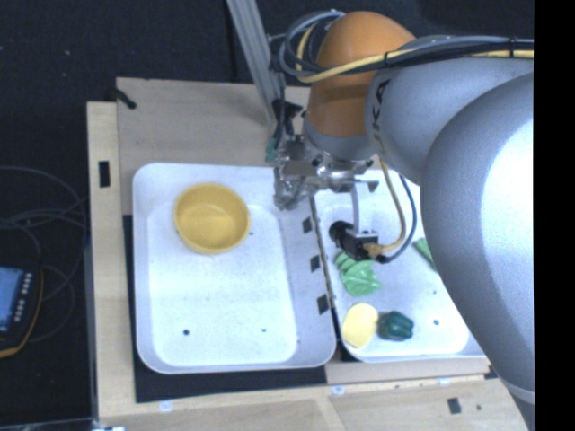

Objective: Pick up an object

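Objects worth picking lie mostly in the right-hand shallow white bin (449,335): a pale green leaf-shaped plastic piece (359,277) near the middle, and toward the near edge a small yellow rounded toy, lemon-like (359,324), touching or just beside a dark green lumpy toy that looks like a pepper (395,326). All three look like light hollow or soft plastic play food, nothing fragile, though the smooth rounded lemon could squirt out of a pinch unless taken across its narrower middle; the leaf is flat and flimsy and would want a grip on its raised edge or stem end. In the left-hand shallow white bin (225,330) sits a yellow plastic bowl (212,217), upright and well apart from the rest; it should be light and stiff, and its thin rim is the sensible place to take hold, one finger inside and one out. The grey arm's two-finger gripper (289,187) hangs over the far end of the divide between the two bins, near the bowl's bin corner, with its orange band (355,70) above it. From where I stand its fingers are lost in a clutter of metal and cable, so I cannot tell whether they are spread or closed; nothing appears to be held between them. A black cable connector (346,236) dangles over the right bin just above the leaf.
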`<action>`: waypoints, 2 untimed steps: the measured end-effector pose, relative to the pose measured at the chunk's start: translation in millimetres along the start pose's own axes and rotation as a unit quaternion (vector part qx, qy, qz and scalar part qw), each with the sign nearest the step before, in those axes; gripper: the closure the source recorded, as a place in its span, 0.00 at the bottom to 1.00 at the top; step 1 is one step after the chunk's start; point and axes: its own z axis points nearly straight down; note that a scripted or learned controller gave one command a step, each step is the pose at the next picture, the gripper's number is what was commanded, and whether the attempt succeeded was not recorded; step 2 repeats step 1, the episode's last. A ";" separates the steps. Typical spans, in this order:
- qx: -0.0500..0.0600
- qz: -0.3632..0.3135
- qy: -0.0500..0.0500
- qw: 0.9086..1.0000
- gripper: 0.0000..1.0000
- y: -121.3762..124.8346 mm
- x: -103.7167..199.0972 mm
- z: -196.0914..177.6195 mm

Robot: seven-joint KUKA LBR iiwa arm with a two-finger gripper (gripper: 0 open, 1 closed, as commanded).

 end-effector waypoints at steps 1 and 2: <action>0.000 0.002 -0.001 1.000 0.00 0.2 -2.3 -0.6; 0.000 0.002 -0.001 1.000 0.00 0.2 -2.3 -0.6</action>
